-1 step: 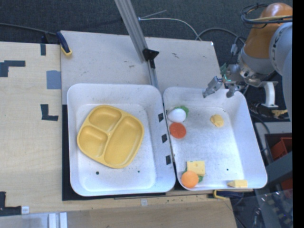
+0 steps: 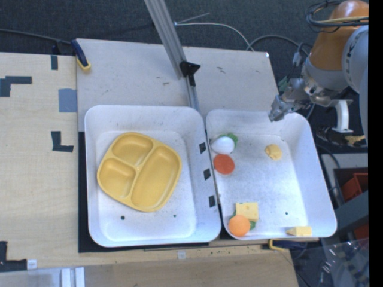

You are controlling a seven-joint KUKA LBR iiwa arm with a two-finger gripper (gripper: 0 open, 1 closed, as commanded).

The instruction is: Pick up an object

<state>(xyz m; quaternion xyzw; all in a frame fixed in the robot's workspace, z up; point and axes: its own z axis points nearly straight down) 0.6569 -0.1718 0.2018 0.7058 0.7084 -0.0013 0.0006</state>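
Note:
The right bin [image 2: 311, 160] holds several small items: a white egg-like piece [image 2: 223, 144] on something green, a red round piece [image 2: 224, 164], a small yellow lump [image 2: 273, 152], a yellow block [image 2: 246, 211], an orange ball [image 2: 239, 225] and a yellow wedge [image 2: 299, 231] at the front rim. My gripper [image 2: 278, 110] hangs over the bin's far right corner, above and to the right of the yellow lump. Nothing shows between its tips.
The left bin [image 2: 96, 220] holds a yellow divided plate [image 2: 139, 170]. A metal pole [image 2: 167, 31] slants up from between the bins. Cables lie on the bench behind the right bin. The grey and orange arm [image 2: 335, 46] fills the upper right.

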